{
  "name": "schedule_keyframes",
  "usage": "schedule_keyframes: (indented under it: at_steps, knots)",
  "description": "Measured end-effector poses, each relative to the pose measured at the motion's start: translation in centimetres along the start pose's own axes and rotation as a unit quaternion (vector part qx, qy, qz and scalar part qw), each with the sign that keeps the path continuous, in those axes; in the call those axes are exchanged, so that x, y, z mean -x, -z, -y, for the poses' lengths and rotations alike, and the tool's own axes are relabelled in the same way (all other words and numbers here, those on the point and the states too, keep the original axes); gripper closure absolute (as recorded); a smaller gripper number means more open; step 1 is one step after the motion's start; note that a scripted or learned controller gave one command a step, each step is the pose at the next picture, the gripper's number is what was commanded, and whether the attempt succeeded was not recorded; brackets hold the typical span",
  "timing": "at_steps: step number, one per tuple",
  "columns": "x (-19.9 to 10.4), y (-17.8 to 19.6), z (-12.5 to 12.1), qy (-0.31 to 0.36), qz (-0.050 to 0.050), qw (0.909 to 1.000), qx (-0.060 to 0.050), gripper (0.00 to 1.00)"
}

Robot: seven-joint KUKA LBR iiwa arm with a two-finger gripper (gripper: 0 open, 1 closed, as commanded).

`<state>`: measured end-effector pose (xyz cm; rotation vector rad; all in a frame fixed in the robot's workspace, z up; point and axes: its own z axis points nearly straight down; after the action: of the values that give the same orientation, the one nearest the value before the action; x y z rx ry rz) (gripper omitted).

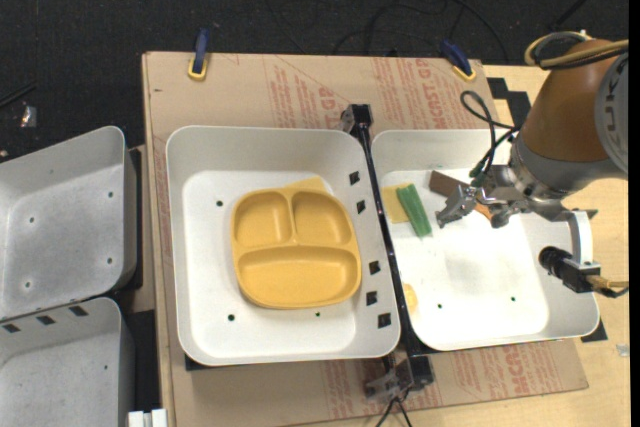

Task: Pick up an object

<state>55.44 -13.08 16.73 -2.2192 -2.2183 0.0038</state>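
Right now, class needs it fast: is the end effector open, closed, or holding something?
End effector: cannot be told whether open or closed; it sits over the right bin beside the green block, with nothing seen gripped.

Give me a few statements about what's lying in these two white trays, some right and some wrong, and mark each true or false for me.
1. A yellow plastic plate with three compartments lies in the left white bin. True.
2. A flat green rectangular block lies in the right white bin. True.
3. The green block rests on the yellow plate. False: they lie in separate bins, apart.
4. The arm's tool is above the left bin. False: it is over the right bin, just right of the green block.
5. The yellow plate is stacked with food. False: its compartments are bare.
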Motion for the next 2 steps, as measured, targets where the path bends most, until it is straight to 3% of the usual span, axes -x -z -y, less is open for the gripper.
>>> schedule_keyframes:
  at_steps: [1,2]
  knots:
    - [0.1,-6.4,0.4,-0.001,0.000,1.0000,-0.001,0.00]
    - [0.1,-5.0,0.2,-0.002,0.000,1.0000,0.002,1.00]
